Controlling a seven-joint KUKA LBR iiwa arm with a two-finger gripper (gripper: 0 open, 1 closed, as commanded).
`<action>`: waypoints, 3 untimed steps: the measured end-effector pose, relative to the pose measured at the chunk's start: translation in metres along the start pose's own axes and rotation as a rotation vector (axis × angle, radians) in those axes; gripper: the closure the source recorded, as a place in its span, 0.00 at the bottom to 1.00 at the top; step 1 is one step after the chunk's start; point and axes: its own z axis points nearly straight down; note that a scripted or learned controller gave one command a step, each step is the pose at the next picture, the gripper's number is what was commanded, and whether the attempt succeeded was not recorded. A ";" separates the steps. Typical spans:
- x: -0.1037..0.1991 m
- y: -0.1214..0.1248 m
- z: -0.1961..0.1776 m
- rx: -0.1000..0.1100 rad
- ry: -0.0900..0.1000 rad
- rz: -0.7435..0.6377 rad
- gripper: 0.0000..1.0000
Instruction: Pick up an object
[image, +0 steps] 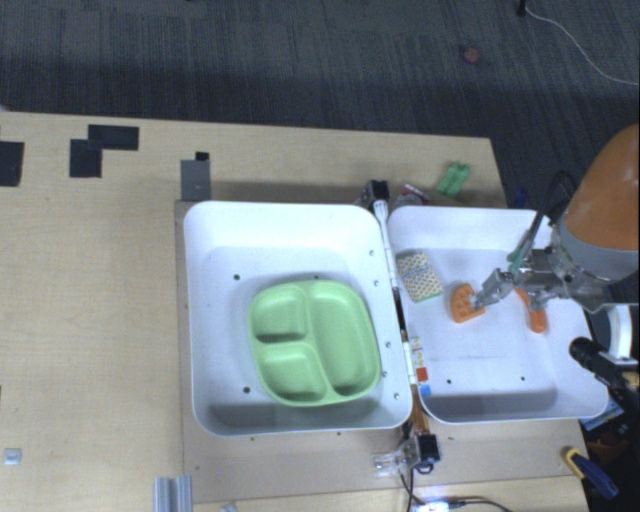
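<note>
**Gripper low in the right bin, beside an orange object**

On the left, the left bin (205, 300) holds a green divided plate (313, 340), which lies flat near the middle of it. The right bin (500, 395) stands just beside it, the two rims touching. In the right bin, near its left wall, lies a small patterned packet (418, 274). A little to the right of the packet is an orange object (463, 303) on the bin floor. The gripper (491, 290) is low over the bin, and its tip is touching or almost touching this orange object on its right side. Whether its fingers are apart or together I cannot tell. A second small orange piece (538, 320) lies more to the right, under the arm (605, 215).
</note>
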 end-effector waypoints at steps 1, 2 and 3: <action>-0.009 0.052 0.112 -0.007 -0.002 -0.001 0.00; -0.009 0.054 0.101 -0.012 -0.003 -0.001 1.00; 0.064 0.030 0.013 -0.004 0.001 -0.002 1.00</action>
